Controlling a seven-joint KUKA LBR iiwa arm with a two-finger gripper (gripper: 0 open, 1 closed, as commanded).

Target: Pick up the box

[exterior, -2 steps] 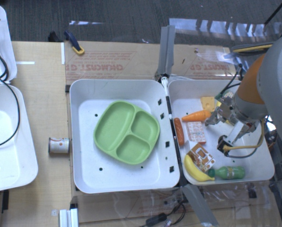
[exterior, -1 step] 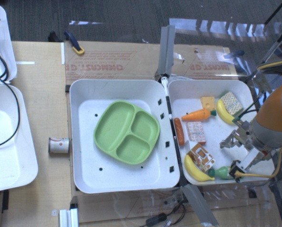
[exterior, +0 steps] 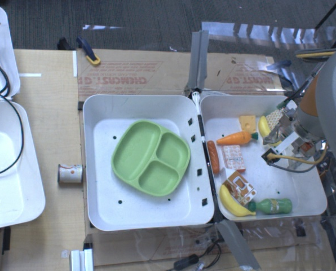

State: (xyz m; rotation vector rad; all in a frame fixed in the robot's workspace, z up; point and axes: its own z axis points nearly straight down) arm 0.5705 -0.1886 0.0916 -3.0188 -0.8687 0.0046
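Note:
A small brown-and-white patterned box (exterior: 241, 187) lies in the right bin (exterior: 303, 208), near its front, leaning against a banana (exterior: 233, 204). A flat pink-and-white packet (exterior: 233, 156) lies a little farther back, toward the bin's middle. My gripper (exterior: 278, 144) hangs over the right side of this bin, to the right of the packet and up-right of the box, apart from both. Cables and the wrist hide its tip, and nothing shows in its hold.
The right bin also holds a carrot (exterior: 237, 138), a sausage (exterior: 213, 156), a cheese slice (exterior: 247, 122), a yellow fruit (exterior: 264, 126) and a green bottle (exterior: 275, 206). A green divided plate (exterior: 151, 158) lies in the left bin (exterior: 100, 208). A small can (exterior: 70, 174) lies on the bench.

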